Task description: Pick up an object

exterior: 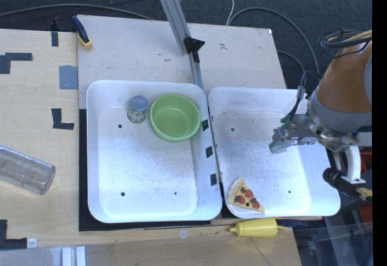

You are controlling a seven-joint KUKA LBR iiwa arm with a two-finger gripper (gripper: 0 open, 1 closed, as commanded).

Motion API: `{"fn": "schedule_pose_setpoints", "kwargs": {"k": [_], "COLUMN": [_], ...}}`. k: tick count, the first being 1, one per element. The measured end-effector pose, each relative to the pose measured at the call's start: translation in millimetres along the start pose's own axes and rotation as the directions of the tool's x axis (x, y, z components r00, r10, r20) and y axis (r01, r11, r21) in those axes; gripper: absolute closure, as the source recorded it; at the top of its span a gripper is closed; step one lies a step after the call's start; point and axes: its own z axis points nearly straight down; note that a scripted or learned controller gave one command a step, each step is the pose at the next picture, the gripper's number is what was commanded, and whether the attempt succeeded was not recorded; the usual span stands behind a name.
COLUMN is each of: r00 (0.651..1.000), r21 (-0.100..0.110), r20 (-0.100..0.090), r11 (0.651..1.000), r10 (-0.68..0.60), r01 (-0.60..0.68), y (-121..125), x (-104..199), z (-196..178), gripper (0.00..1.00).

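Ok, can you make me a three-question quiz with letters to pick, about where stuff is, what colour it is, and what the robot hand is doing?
1. Where is the pizza slice?
A. the right bin's near-left corner
B. inside the bowl
C. on the floor

2. What colour is the bowl?
A. red
B. green
C. black

3. What is the gripper doing?
A. carrying the jar
B. hovering over the right bin, carrying nothing
C. squeezing the mustard bottle

Answers: 1 A, it lies in that corner. 2 B, the bowl beside the small jar is light green. 3 B, nothing sits at its tip.

A robotics lab: taped bench (36, 77), trailing cables (260, 14), white bins (103, 156).
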Motion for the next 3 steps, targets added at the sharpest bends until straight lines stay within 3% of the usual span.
{"fn": "schedule_pose_setpoints", "kwargs": {"k": [1, 3], "r00": [1.0, 1.0], "r21": [0.003, 0.006], "r20": [-0.003, -0.002], "r11": [1.0, 1.0], "r10": [-0.007, -0.005], "r01": [0.007, 0.005], "y": [28.8, 55.8], "x": [52.8, 154.7], "z": [-2.7, 8.0], "gripper": [1.0, 1.0]}}
